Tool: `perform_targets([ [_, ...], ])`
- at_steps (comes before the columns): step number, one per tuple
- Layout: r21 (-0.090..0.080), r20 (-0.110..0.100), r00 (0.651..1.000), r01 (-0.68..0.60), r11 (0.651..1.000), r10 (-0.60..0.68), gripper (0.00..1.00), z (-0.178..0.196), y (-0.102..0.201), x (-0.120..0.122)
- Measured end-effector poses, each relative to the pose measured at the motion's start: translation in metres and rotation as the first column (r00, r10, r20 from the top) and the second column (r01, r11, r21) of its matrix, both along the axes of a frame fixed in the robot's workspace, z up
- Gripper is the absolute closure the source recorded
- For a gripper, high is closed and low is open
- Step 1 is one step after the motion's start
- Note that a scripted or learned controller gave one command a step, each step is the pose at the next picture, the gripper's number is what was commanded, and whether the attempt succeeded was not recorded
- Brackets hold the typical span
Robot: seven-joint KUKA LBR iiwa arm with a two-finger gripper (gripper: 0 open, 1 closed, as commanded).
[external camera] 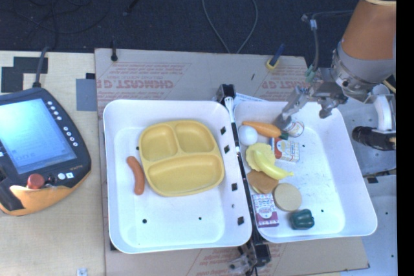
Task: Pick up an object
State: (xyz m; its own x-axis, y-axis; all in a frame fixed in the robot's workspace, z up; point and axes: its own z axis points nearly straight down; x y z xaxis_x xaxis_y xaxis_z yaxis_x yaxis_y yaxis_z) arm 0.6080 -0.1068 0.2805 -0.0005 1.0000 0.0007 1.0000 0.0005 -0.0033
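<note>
Left bin (123, 203): yellow divided plate (181, 157) takes most of floor, sausage (136, 175) just beside its left edge. Neither is my target, judging by reach.

Right bin (336, 203): clutter packed against divider side. Banana (268, 161), round cookie (288, 196), carrot (262, 129), white egg (248, 135), green pepper (301, 220), small packets.

My gripper (289, 121) hangs low over bin's upper part, near carrot tip. Likely lining up on carrot. Nothing seen between fingers; open or clenched, cannot tell.
</note>
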Motion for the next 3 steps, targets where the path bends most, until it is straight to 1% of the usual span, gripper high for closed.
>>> perform_targets([
  [1, 0.000, -0.003, 1.000, 0.001, 1.000, -0.001, 0.00, -0.108, 0.024, 0.012],
  [2, 0.000, 0.001, 1.000, 0.002, 1.000, -0.002, 0.00, -0.192, 0.018, -0.041],
  [3, 0.003, -0.001, 1.000, 0.007, 1.000, -0.007, 1.00, -0.183, 0.017, -0.040],
])
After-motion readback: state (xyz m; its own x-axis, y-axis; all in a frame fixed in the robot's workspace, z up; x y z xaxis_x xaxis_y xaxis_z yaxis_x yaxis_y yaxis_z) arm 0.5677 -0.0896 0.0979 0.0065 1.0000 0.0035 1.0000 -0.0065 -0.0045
